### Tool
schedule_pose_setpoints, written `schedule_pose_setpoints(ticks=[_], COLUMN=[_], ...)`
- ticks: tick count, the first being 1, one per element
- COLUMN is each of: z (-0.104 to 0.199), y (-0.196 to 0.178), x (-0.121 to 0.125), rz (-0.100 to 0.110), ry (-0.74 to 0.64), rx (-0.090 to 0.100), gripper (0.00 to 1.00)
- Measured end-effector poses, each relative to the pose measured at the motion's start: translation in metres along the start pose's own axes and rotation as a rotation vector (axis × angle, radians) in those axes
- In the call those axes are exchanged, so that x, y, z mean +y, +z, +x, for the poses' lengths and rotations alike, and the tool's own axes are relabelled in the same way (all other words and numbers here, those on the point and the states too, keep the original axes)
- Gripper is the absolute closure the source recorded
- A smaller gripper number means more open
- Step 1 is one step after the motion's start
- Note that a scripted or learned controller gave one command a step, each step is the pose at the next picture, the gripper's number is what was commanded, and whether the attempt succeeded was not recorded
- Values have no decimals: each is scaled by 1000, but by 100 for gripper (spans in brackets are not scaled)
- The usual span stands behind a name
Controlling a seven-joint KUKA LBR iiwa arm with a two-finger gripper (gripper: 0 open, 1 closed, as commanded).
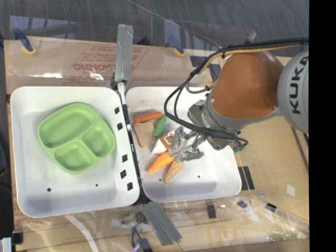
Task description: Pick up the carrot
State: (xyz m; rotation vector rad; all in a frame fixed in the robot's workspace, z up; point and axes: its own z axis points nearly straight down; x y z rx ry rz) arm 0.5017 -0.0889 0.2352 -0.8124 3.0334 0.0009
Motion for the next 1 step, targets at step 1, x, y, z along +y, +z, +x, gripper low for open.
schedule_pose_setpoints(ticks=[1], z=[2], y=[41], x=[8], rz=[-1], ry=[-315], rx=[2], gripper=[100])
